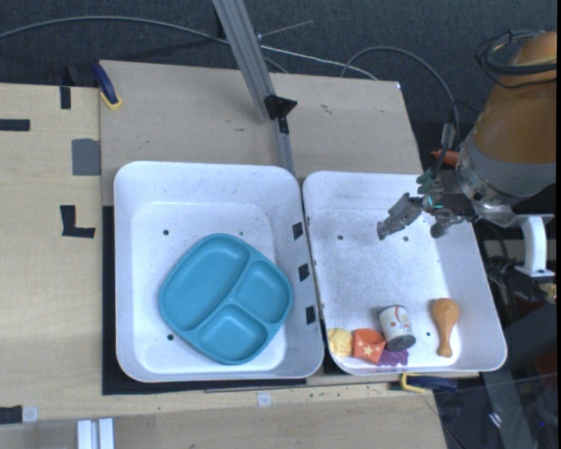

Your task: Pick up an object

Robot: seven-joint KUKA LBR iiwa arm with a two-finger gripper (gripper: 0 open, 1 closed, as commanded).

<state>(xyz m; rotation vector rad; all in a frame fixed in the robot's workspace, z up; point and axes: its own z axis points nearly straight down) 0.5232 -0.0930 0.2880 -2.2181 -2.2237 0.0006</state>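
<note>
My gripper (pixel 411 229) hovers over the upper right part of the right bin (pixel 355 195), its two fingers spread apart with nothing between them. Along that bin's front wall lie a small tin can (pixel 395 325), a tan toy drumstick (pixel 443 323), a yellow piece (pixel 339 341), a red-orange piece (pixel 368 344) and a purple piece (pixel 394 356). All of them sit well below the gripper in the picture, apart from it. The left bin (pixel 140 204) holds a blue divided plate (pixel 226 297).
A grey metal post (pixel 248 50) slants up from the bench behind the seam between the bins. Cables run across the dark floor at the top. A blue and yellow clamp (pixel 106 85) sits at the bench's back left corner.
</note>
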